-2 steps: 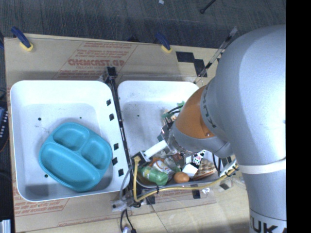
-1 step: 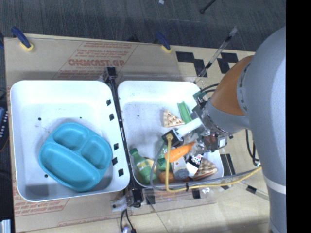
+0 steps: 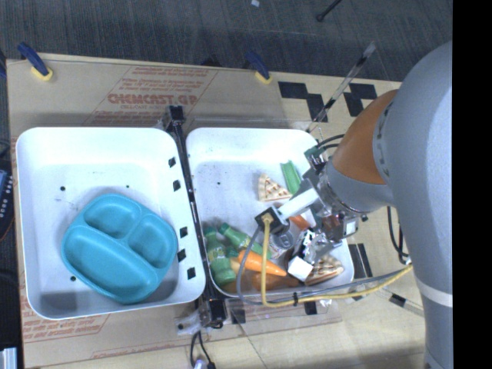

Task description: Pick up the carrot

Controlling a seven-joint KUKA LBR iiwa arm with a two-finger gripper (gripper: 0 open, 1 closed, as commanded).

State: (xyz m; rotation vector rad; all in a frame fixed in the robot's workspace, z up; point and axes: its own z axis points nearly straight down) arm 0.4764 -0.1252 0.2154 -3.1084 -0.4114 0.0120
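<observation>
Hovering two-finger gripper (image 3: 296, 241), jaw state can't tell; tapered orange plastic carrot (image 3: 261, 267) lies just below-left of the jaws among crowding green toy vegetables (image 3: 223, 241), so a wrong-item grab looks likely.

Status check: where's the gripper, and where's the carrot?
Gripper low in the right bin, just above the carrot. Carrot lies at the bin's near edge, not seen gripped. Green toys crowd its left, pizza slice its right.
</observation>
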